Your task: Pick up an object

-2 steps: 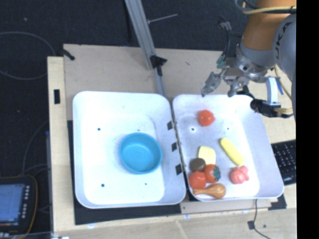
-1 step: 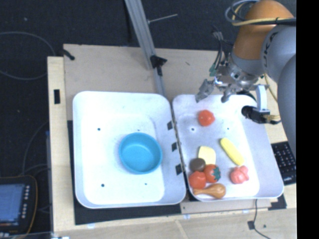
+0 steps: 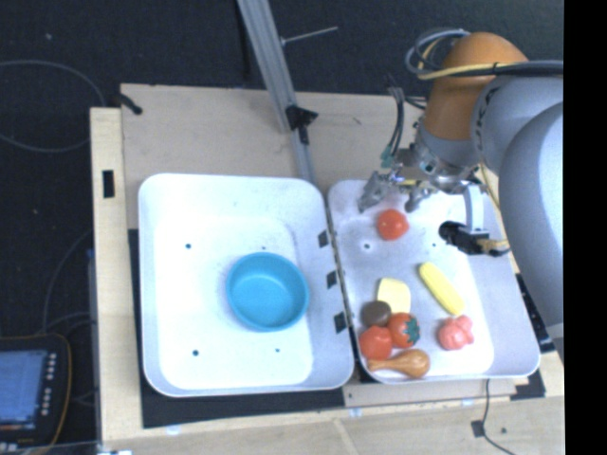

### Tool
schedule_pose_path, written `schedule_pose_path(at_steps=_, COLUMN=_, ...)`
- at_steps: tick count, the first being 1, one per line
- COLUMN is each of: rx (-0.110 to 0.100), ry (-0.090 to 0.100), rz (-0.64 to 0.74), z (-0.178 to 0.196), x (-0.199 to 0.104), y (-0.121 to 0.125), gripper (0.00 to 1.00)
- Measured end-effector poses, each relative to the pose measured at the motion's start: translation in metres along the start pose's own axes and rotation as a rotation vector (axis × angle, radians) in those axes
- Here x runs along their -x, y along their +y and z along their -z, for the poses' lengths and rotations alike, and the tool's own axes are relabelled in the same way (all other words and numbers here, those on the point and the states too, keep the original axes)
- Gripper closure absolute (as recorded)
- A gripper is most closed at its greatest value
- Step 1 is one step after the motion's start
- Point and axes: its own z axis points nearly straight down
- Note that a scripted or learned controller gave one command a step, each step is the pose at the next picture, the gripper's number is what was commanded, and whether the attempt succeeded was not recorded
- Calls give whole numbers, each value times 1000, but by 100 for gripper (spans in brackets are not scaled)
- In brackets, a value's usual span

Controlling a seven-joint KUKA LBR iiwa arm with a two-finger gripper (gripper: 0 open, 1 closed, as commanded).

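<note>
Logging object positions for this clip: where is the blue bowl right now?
The blue bowl sits in the left white bin, toward its lower right, apart from the toy foods in the right bin.

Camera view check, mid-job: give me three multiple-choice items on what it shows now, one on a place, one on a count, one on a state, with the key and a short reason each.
1. Where does the blue bowl sit?
A. in the left bin
B. in the right bin
C. on the bench outside the bins

2. How many yellow items lie in the right bin?
A. none
B. two
C. four

3. How does the small red ball stand to the gripper?
A. lifted clear above the bench
B. lying on the bin floor just below the gripper
C. resting inside the blue bowl

Key: 1 A, the bowl stands alone in the left bin. 2 B, a yellow block and a yellow banana-like piece show. 3 B, the ball lies on the white floor at the bin's far end, beneath the gripper.
</note>
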Motion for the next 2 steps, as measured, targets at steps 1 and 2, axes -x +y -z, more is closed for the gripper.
schedule_pose_path(at_steps=1, rx=11, ry=-1, rz=1, z=19, x=1, y=2, gripper=100)
schedule_pose_path(at_steps=2, rx=11, ry=6, rz=5, z=80, x=-8, y=1, gripper=100)
